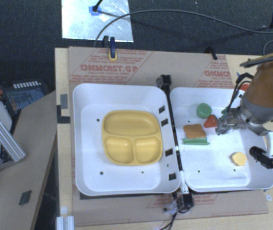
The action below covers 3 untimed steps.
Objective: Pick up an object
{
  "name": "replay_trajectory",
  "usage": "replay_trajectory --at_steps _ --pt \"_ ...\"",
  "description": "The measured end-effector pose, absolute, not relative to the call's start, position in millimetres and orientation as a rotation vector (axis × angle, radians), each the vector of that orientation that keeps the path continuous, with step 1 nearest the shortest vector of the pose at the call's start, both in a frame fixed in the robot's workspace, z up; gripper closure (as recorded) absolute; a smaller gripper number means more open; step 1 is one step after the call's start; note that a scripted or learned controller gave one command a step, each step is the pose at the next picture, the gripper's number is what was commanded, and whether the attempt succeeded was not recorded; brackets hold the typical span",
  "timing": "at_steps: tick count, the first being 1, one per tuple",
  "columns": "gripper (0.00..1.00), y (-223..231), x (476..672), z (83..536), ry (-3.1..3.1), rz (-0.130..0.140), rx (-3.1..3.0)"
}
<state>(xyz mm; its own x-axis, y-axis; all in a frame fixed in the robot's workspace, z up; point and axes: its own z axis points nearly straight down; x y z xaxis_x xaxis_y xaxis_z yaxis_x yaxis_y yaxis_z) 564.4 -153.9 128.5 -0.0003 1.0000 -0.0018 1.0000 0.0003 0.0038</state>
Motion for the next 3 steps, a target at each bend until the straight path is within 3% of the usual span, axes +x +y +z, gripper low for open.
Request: replay_trajectory --at_steps 2,3 --pt "1.00 -157.4 567.4 223.1 2.221 0.006 2.212" --pt "1.00 -111.6 552.0 226.5 2.231 0.004 2.212"
